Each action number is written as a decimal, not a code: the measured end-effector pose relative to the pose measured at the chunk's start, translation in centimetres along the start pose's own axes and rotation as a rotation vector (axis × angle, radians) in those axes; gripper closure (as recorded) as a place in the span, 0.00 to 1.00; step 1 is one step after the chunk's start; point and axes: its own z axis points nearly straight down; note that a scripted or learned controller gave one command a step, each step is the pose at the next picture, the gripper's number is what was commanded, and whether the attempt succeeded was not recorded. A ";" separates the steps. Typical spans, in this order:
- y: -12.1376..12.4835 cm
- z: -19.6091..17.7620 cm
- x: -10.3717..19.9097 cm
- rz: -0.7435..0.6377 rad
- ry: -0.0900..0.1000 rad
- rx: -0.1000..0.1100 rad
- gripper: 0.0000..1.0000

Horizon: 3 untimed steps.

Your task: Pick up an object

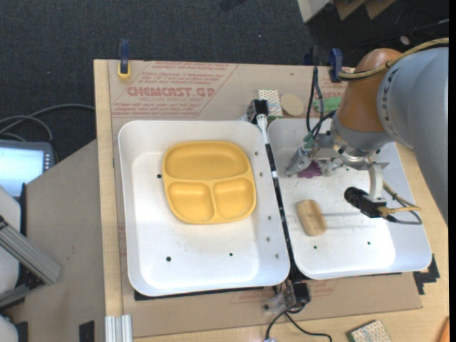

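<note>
The tan rounded wooden block (pixel 311 216) lies free in the right shallow white bin (pixel 342 258), and the yellow three-compartment plastic plate (pixel 209 181) rests in the left shallow white bin (pixel 142 212). No object is lifted yet. Farther back, the gripper (pixel 313 164) sits low at a small purple object (pixel 311 171) in the right bin; whether it is clenched or released cannot be told. Beyond, red print on the brown paper-faced desk (pixel 171 73) reads "CHEMCAST GP".

One text can be read: "CHEMCAST GP", printed in red capitals on the brown board (pixel 178 84). It is found well apart from the gripper (pixel 315 164), toward the view's left and farther back (the smaller red lines around it are too blurred to be read).
</note>
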 end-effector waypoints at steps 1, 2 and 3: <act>2.5 -0.1 -0.2 -0.003 -0.003 -0.009 0.00; 2.6 -1.4 -0.3 -0.003 -0.005 -0.016 1.00; 2.6 -1.3 -0.3 -0.003 -0.005 -0.014 0.00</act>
